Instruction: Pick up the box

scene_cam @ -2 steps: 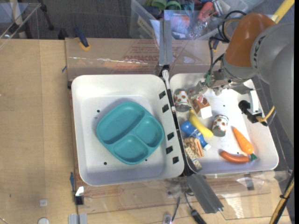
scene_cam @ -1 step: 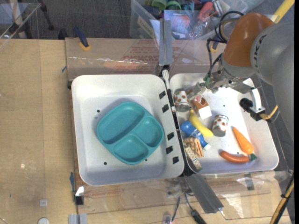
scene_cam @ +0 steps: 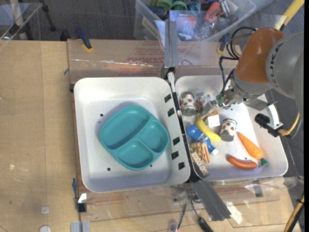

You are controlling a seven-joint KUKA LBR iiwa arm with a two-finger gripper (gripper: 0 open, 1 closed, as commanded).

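Note:
A small tan and white box (scene_cam: 212,119) lies in the middle of the right bin (scene_cam: 277,166), wedged between a yellow banana (scene_cam: 207,129) and a small printed can (scene_cam: 228,128). My gripper (scene_cam: 224,100) hangs low over the back of that bin, just above and slightly right of the box. Its tip is dark and small against the clutter. Nothing can be seen held in it.
The right bin also holds another can (scene_cam: 187,103), a blue item (scene_cam: 199,134), a patterned snack pack (scene_cam: 200,154), a carrot (scene_cam: 251,146) and a red sausage (scene_cam: 242,162). A teal divided plate (scene_cam: 133,137) lies in the left bin (scene_cam: 89,93). A clear tub of toys (scene_cam: 193,6) stands behind.

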